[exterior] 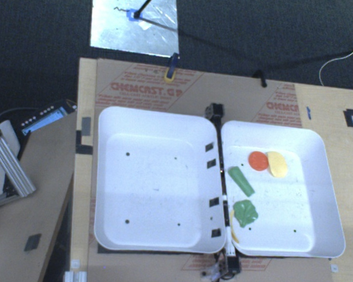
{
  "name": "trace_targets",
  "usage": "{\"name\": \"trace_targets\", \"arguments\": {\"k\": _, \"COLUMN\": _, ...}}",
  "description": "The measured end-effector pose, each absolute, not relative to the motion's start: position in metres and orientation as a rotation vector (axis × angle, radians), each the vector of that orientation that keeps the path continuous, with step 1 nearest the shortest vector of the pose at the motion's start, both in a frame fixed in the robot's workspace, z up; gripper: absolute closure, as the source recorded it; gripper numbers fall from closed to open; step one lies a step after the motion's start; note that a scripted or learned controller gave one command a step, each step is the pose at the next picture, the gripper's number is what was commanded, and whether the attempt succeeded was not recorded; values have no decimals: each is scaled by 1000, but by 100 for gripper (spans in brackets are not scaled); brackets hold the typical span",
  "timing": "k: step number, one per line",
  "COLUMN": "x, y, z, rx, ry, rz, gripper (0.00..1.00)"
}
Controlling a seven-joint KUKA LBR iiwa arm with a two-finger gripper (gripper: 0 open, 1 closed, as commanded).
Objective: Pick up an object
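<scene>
Lying in the right bin (291, 234), four small pieces cluster in its left half, towards the divider between the two bins. The green bar (241, 181) is the one clearly elongated piece: its long axis runs on a diagonal, one end pointing up-left at the divider and the other down-right at the middle of the bin floor. Just above it sits a flat orange disc (259, 161), round and so without a heading. Touching the disc's right side is the yellow oval (277, 164), whose long axis runs nearly from the far wall to the near wall, tilting slightly rightward at its near end. Below the bar, near but apart from it, is a lumpy green piece (244, 212) with no clear long axis. A thin yellow sliver (234, 235) lies against the bin's left wall; what it is cannot be told. The left bin (156, 166) sits alongside on a printed cardboard sheet (144, 86), with a shiny foil square (136, 17) beyond the bench.
</scene>
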State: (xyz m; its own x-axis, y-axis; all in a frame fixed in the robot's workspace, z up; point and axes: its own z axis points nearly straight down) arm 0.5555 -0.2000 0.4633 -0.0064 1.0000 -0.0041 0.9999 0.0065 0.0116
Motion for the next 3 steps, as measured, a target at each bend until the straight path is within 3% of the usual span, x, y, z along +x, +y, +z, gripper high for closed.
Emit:
{"name": "trace_targets", "arguments": {"k": 1, "x": 609, "y": -206, "z": 473, "rx": 2210, "ry": 2224, "rz": 3, "gripper": 100}}
{"name": "trace_targets", "arguments": {"k": 2, "x": 537, "y": -207, "z": 462, "rx": 2222, "ry": 2221, "rz": 1, "gripper": 100}}
{"name": "trace_targets", "arguments": {"k": 3, "x": 550, "y": -206, "z": 471, "rx": 2213, "ry": 2223, "rz": 3, "gripper": 100}}
